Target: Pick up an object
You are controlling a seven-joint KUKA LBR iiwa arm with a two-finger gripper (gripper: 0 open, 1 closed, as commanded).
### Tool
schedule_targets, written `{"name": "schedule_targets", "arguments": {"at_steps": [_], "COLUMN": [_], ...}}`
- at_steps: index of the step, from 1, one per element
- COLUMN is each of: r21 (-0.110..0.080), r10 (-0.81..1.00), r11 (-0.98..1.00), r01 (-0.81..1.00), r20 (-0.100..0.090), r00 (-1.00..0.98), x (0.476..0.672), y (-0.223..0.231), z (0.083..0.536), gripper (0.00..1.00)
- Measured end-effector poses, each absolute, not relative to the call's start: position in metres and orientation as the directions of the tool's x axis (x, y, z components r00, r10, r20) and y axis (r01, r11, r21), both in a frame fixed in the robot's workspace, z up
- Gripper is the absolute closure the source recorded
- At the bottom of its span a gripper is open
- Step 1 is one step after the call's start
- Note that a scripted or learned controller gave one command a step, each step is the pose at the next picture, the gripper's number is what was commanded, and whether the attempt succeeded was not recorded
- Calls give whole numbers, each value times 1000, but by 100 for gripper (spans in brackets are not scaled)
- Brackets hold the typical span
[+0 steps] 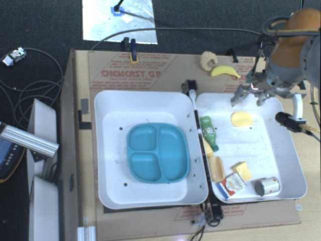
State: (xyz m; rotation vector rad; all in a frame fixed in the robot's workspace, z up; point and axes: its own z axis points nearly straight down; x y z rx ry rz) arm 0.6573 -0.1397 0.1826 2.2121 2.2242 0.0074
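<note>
With its fingers apart and holding nothing, the gripper (249, 95) should drop straight onto the lemon (242, 119) — centred — before closing

Both bins: left bin (108, 134) and right bin (286, 154) looked like smooth white plastic, slight sheen. Divided plate (158, 152) was turquoise plastic, smooth, matt to semi-gloss. Green bottle (208, 133) looked like glossy plastic. Small can (267, 186) was shiny metal. Banana (225, 72) had smooth yellow toy-like surface. Bench top (130, 74) looked like brown cardboard, matt, red print. Sheet on floor (119, 14) was silvery, reflective, foil-like. Floor (40, 19) was dark, rough, carpet-like. Gripper (251, 95) fingers looked like grey metal.
</note>
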Motion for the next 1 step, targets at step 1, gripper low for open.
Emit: {"name": "schedule_targets", "arguments": {"at_steps": [1], "r21": [-1], "r10": [1000], "r11": [2], "r01": [1000], "r20": [0], "r00": [-2], "x": [668], "y": [-169], "z": [96], "gripper": [0]}}
